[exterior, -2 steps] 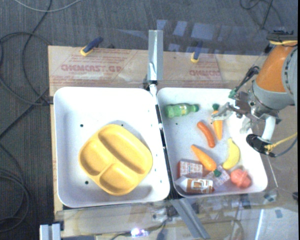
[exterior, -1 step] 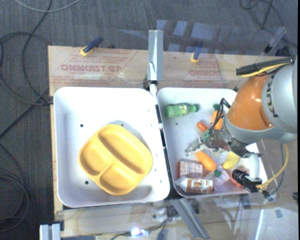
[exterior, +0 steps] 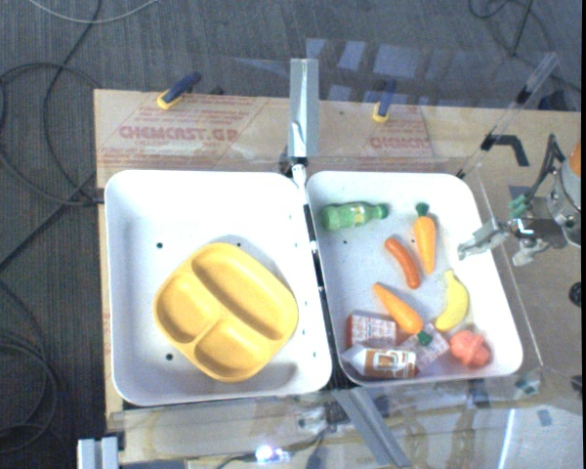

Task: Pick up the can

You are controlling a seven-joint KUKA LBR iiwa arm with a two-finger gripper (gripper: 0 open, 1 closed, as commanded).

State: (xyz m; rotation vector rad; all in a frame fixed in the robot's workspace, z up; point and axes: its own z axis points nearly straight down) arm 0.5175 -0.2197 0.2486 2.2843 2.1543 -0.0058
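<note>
can: brown-and-white cylindrical can (exterior: 372, 329) lies on its side in the right shallow white bin (exterior: 488, 223), near the front edge, left of centre. It is just behind the orange-brown labelled bottle (exterior: 388, 362) and beside the lower orange carrot (exterior: 398, 308).
tool: metal two-finger tool (exterior: 498, 234) sits at the right bin's right rim, above the wall, well apart from the can. Cannot tell whether it is spread or pressed together; too small and blurred. Nothing visible between its tips.
arm: grey arm (exterior: 566, 198) comes in from the right edge, with a bit of orange showing at the top.
right bin, other items: green plastic bottle (exterior: 352, 215) lying at the back left; upright orange carrot with green top (exterior: 425, 240) at the back centre; red-orange chili-like piece (exterior: 402, 261) just left of it; yellow banana (exterior: 454, 303) near the right wall; red strawberry-like toy (exterior: 470, 349) in the front right corner.
left bin: left shallow white bin (exterior: 137, 193) holds a yellow compartment tray (exterior: 227, 310), turned at an angle, roughly centred.
worktop: brown board worktop (exterior: 195, 130) carries both bins side by side, touching at the middle.
</note>
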